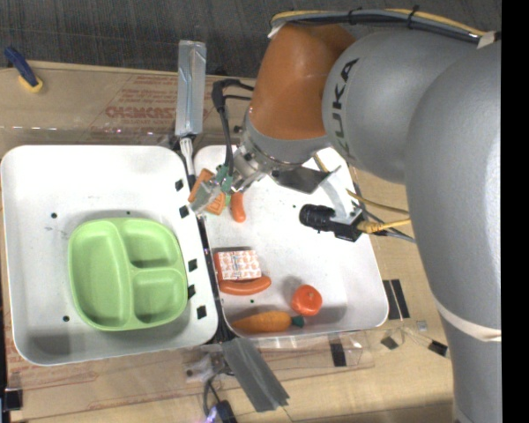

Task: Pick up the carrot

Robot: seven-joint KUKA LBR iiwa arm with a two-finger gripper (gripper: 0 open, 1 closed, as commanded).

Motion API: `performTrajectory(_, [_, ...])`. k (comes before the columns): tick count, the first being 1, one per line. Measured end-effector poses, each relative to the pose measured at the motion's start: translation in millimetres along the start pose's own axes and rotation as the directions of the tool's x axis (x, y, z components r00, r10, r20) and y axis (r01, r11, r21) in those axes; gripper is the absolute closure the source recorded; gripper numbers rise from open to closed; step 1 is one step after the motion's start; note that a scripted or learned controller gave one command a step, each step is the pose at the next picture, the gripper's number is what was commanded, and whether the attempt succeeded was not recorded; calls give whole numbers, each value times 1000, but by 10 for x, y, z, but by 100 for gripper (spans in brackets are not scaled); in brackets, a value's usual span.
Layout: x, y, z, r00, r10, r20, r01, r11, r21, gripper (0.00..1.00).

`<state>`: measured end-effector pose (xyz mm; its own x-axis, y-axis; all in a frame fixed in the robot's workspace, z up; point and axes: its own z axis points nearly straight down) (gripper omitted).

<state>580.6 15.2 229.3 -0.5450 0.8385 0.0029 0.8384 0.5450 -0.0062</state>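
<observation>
Arm [397, 104], grey with an orange band, reaches in from the right above a cardboard-covered counter [79, 91] that bears two white bins side by side. The left bin [35, 174] holds a green divided plate [128, 273]; the right bin [353, 271] holds the small items. The tool [222, 183] hangs low at the far left corner of the right bin, close to the shared wall, among a cluster of small orange and green pieces that includes a short orange piece [238, 207]; whether its fingers stand apart or together cannot be told, and nothing is seen clamped between them. Toward the near side lie a small patterned box [235, 262] touching a red sausage-shaped toy [245, 285], and a round orange-red fruit [307, 300]. The carrot [263, 322] lies flat against the near wall of the right bin, well apart from the tool. Its long axis runs left to right along that wall, green top at the right end just below the fruit, narrower end pointing left toward the bins' divide. By judgement the approach is not yet made: a good grasp would bring the tool down over the carrot's middle, fingers closing across its width, with allowance for the wall beside it.
</observation>
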Motion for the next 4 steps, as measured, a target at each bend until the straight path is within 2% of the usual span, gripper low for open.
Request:
performTrajectory(1, [425, -123, -150, 933, 360, -1, -360, 933, 0, 100])
performTrajectory(2, [-301, -185, -1026, 978, -207, 6, 207, 978, -6, 100])
performTrajectory(3, [-141, -169, -405, 979, 203, 0, -203, 979, -2, 100])
performTrajectory(4, [-448, -239, -9, 947, -322, 2, 322, 947, -2, 100])
